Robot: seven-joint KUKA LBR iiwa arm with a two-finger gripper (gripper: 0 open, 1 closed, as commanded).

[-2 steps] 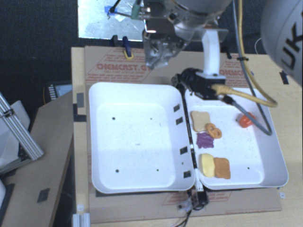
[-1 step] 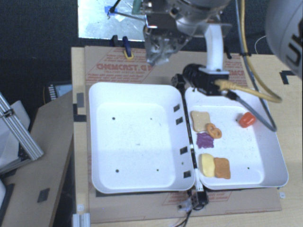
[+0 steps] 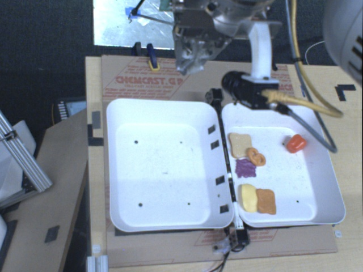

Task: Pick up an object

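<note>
Cardboard-topped bench carried the toys untouched in the right bin at four o'clock, the hand at twelve, grip unreadable.

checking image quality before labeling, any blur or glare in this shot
Camera view: the gripper and arm at top look soft and blurred; the right bin items, like the red-orange piece, stay fairly sharp; the silvery panel at top left glares bright.

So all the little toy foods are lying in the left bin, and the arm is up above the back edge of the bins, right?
Not quite. The camera view shows the toy foods, such as the red piece and the purple piece, lying in the right bin, not the left bin. The gripper does sit above the bins' back edge.
</note>
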